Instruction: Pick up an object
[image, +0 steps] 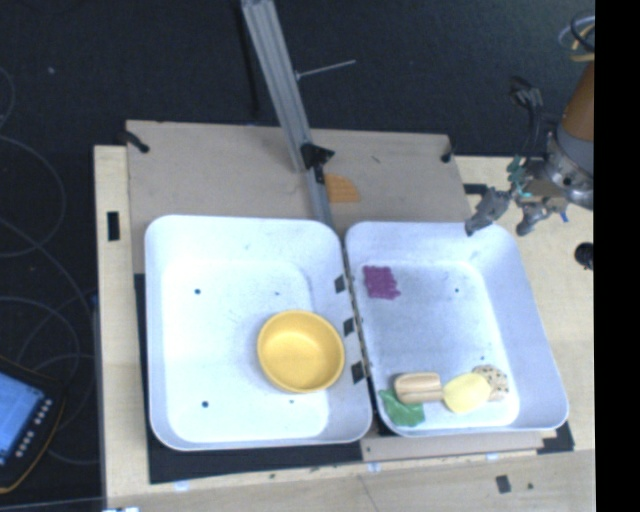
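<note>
I see my gripper (507, 212) up at the far right corner of the right bin (530, 300), hanging over the rim rather than down among the things. Its two fingers stand spread apart, one toward the bin and one toward the bench edge, and nothing sits between them, so I have hold of nothing.

The things I could pick lie well apart from it. In the right bin, a purple patch (381, 282) lies near the far left corner, close to the divide between the bins. Along the near edge sits a cluster: a tan cylinder (417, 387) lying on its side, a yellow lump (465, 393) touching its right end, a speckled piece (492, 378) just behind that, and a green scrap (402, 409) tucked under the cylinder toward the near left corner. The left bin (200, 260) carries a yellow bowl (300, 351) near its near right corner.

I judge this the approach step: no target reached, no descent begun. The next move calls for carrying the gripper across the bin over one chosen thing and lining the fingers across its narrow side before lowering. The near cluster is crowded, so I would expect fingers to strike a neighbour there.
</note>
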